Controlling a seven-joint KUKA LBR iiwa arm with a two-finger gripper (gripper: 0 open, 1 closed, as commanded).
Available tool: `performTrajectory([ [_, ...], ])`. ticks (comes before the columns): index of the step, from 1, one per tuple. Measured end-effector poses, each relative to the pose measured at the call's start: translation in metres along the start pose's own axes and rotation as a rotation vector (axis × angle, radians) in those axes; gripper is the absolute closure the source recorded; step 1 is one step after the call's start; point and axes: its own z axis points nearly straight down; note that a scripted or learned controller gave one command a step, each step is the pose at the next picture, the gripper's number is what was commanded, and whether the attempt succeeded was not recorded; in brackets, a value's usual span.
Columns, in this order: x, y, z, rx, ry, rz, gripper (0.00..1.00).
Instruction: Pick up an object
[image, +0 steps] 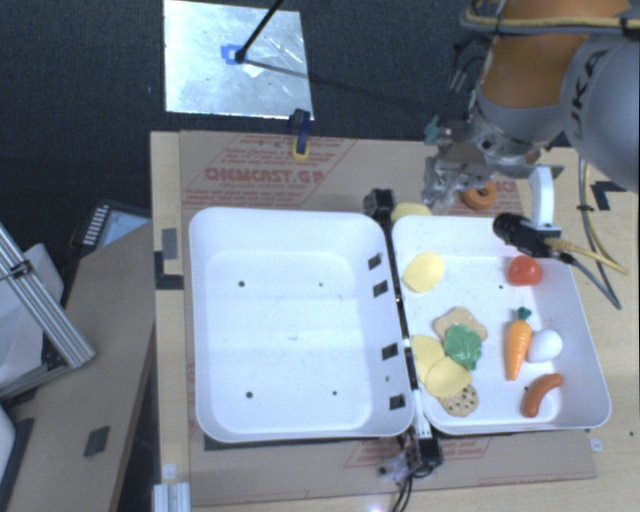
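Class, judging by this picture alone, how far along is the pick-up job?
Nothing looks picked yet: the carrot, tomato and sausage lie in the right bin. The gripper hangs above that bin's far edge, near a brown ring. Choosing, descending and grasping remain.

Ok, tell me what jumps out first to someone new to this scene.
The cluster of toy food in the right white bin: an orange plastic carrot, a red tomato, a white egg and a green leafy piece. Above the bin's far edge hangs the grey arm's gripper.
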Motion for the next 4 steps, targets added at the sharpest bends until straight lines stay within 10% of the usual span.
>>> performTrajectory([
  [1, -0.094, -0.008, 0.014, 0.004, -0.004, 0.01, 1.0],
  [4, -0.097, -0.01, -0.177, -0.005, -0.002, -0.001, 1.0],
])
